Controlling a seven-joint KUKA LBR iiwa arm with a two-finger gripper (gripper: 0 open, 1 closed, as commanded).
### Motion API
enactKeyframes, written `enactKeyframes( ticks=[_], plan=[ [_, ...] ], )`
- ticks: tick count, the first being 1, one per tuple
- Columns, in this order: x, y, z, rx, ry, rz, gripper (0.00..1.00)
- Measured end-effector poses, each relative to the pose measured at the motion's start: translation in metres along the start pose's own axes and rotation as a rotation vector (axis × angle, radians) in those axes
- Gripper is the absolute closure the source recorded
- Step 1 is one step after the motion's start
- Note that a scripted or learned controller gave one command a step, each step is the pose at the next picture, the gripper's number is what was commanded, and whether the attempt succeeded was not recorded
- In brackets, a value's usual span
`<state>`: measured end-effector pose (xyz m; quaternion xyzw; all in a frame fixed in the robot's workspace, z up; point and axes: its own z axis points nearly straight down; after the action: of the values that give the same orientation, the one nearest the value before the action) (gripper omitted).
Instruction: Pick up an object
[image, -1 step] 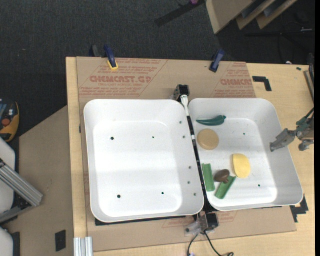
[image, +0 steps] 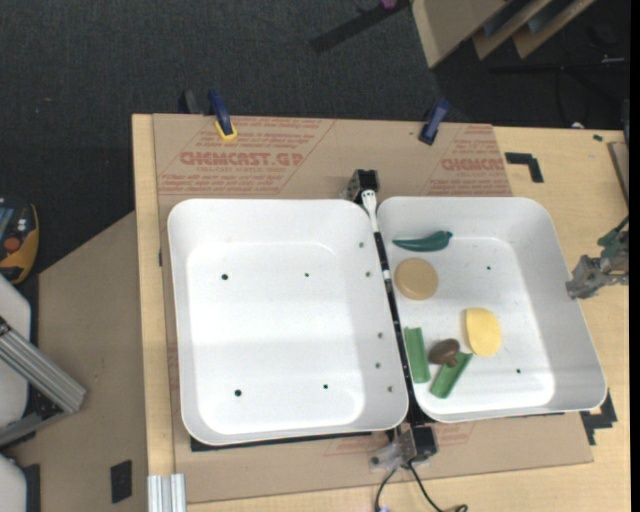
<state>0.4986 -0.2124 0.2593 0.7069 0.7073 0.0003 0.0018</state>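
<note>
Objects (image: 440, 330) clustered in right bin (image: 540, 235)

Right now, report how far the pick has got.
Nothing looks picked yet. The end effector sits at the right bin's outer edge, away from the objects. The tan disc, yellow piece and green blocks all lie in that bin, awaiting a grasp.

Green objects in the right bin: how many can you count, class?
3: a dark teal curved piece near the bin's far edge, and two green sticks near its front-left corner beside a brown lump.
</note>
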Motion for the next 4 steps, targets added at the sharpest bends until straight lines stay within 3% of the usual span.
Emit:
enactKeyframes(
  ticks=[1,2,3,4],
  plan=[
    [-0.014,-0.019,-0.12,-0.011,-0.005,0.001,1.0],
    [0.022,-0.021,0.038,0.017,0.009,-0.001,1.0],
    [0.001,-0.018,-0.115,-0.016,-0.007,0.0,1.0],
    [0.103,-0.019,-0.032,0.009,0.006,-0.006,1.0]
  ],
)
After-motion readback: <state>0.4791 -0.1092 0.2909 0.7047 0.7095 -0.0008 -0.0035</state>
